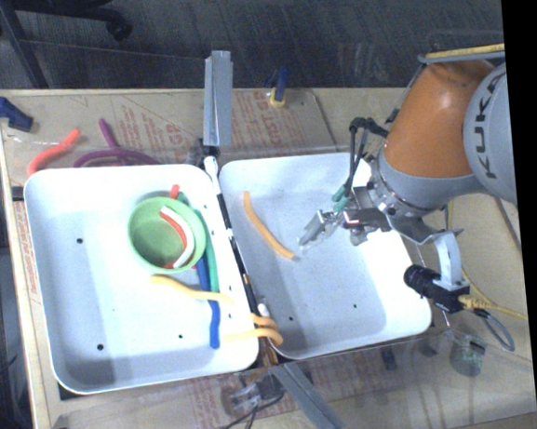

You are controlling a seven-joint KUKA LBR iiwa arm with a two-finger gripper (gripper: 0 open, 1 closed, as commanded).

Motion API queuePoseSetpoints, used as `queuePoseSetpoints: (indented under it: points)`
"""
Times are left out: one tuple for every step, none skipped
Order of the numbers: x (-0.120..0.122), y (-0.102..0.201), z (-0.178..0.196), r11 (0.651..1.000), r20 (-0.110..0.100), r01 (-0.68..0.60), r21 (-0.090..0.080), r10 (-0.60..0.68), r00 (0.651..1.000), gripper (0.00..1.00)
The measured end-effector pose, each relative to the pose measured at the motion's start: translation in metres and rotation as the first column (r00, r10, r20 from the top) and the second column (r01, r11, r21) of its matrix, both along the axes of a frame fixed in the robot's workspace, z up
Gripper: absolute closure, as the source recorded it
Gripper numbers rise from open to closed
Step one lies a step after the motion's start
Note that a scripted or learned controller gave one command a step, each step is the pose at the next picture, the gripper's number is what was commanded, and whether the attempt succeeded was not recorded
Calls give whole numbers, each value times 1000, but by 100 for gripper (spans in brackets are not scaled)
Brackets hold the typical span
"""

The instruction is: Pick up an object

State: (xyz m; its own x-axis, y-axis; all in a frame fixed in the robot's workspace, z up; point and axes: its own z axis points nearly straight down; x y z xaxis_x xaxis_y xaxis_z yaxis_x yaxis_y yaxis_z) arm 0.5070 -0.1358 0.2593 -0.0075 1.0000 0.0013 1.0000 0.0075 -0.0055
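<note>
On the tabletop (100, 107), past the far edge of the left bin (75, 347), a red strip (53, 151) and a purple cord (114, 157) are seen. Inside that bin a green bowl (158, 235) is set, with a red-and-white band (184, 227) across it; a yellow strip (186, 286) and a blue stick (209, 303) lie just beside it, toward the near side. In the right bin (335, 329) an orange strip (265, 223) is laid on the floor, left of the hand (318, 228). The hand is held low over this bin, its fingers slightly apart with nothing between them, close to the strip's near end. The arm (449, 137) is seen at the right.
</note>
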Motion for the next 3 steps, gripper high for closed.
queuePoseSetpoints:
  points:
    - [73,41,-106,996,1,-89,-2,89,996,0]
    - [74,-9,-168,992,2,-122,-1,122,992,0]
    - [74,-9,-158,992,-1,-129,-3,129,992,100]
